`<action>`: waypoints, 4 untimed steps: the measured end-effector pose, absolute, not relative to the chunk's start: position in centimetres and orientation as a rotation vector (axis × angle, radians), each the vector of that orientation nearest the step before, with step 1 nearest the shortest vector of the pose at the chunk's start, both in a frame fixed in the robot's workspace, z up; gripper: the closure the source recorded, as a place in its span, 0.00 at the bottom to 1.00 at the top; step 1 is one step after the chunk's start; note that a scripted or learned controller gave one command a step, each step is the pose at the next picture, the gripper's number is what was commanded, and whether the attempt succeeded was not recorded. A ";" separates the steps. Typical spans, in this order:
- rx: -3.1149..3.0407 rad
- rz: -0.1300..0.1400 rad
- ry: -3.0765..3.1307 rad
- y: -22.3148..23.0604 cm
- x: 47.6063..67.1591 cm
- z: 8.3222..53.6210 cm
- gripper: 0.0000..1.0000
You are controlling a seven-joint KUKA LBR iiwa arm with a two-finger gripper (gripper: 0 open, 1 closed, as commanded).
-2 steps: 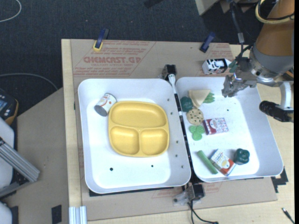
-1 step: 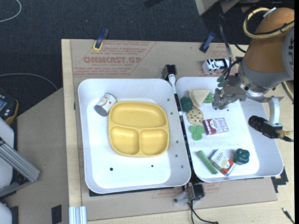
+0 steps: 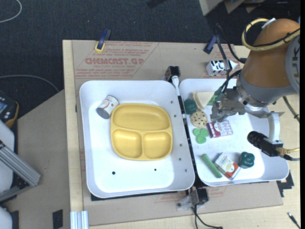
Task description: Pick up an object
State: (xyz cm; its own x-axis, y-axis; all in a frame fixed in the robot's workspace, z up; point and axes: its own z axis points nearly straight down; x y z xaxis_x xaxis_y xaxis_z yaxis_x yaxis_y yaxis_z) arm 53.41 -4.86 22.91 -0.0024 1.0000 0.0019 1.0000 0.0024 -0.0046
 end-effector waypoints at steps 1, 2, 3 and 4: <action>-2.219 0.002 -2.218 -4.7 52.8 23.0 1.00; -2.221 0.000 -2.220 -5.0 52.6 23.4 1.00; -2.218 0.003 -2.220 -4.1 51.9 22.9 1.00; -2.220 0.003 -2.218 -4.5 51.5 21.8 1.00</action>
